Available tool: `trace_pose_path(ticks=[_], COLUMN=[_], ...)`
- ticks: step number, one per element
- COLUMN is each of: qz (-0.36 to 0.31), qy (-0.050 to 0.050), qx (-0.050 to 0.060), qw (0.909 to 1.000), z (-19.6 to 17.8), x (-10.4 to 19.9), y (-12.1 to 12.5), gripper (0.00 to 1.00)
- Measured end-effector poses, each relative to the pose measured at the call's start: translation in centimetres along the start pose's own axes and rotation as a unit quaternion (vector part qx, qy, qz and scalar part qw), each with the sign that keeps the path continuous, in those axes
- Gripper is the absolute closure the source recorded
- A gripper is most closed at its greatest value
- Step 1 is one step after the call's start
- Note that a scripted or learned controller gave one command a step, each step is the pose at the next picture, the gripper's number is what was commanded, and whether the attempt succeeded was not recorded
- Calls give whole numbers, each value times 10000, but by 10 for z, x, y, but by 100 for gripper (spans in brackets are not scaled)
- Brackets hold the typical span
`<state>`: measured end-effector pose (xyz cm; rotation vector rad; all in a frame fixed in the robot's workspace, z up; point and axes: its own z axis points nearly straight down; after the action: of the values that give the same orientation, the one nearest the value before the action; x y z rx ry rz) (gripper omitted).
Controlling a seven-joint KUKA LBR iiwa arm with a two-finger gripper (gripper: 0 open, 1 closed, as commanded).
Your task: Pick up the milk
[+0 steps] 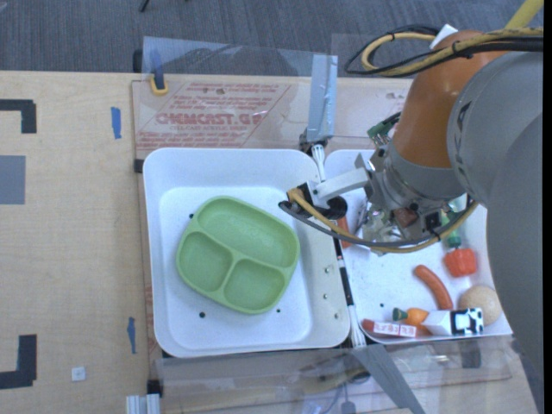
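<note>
We are starting at the near edge of the right bin [379, 296], where the milk [457, 321] is lying: a small white carton with a black-and-white patch, tipped on its side against the front wall. Its long axis is running left to right along that wall, and which end is the top we cannot tell. Just beside it we are seeing a carrot [412, 315], a red-and-white packet [386, 328], a sausage [432, 285] and a pale round thing [479, 301]. The toys are crowding this near corner, which, we judge, is leaving little room around the carton.

Farther back, a tomato [461, 261] is sitting near the bin's right side. The gripper [379, 222] is hanging over the back of the same bin, well apart from the milk, wrapped in cables; whether its fingers are open or closed we cannot tell, and nothing is visibly between them.

In the left bin [164, 179] a green tray [237, 253] is resting flat.
</note>
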<state>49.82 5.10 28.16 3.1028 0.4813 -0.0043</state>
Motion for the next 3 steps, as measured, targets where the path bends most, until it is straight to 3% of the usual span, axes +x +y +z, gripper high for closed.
trace_pose_path(ticks=[1,2,3], qz=[528,386,338], qy=[-30,-6,-22], qx=[23,6,18], qw=[9986,9993,9994], z=[39,69,70], x=[-31,23,-3], y=[35,13,-19], gripper=[100,100,100])
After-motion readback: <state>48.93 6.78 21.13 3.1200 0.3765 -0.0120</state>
